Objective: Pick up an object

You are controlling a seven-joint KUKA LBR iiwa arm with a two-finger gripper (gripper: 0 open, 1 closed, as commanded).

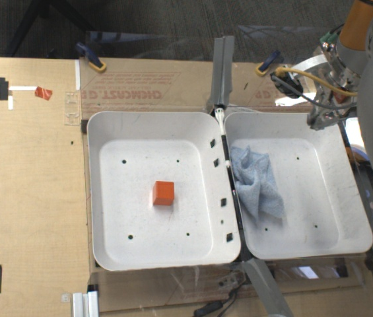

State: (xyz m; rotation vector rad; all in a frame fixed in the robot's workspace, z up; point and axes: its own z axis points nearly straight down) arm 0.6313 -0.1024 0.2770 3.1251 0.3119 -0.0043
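A small orange-red cube [164,193] rests flat on the floor of the left bin [107,243], a little left of its middle. A crumpled blue-grey cloth [257,185] lies in the right bin [344,236], against its left wall. The grey arm with its orange band [358,25] comes in at the upper right. Its gripper [319,119] hangs over the far right corner of the right bin, well away from both the cloth and the cube. Nothing is seen held in it.
Cables and a bracket [292,84] jut from the wrist above the right bin's far rim. An upright metal bar [222,71] stands behind the seam between the bins. Two clamps [91,56] [268,65] pin the cardboard at the back. Wooden bench top [21,190] lies to the left.
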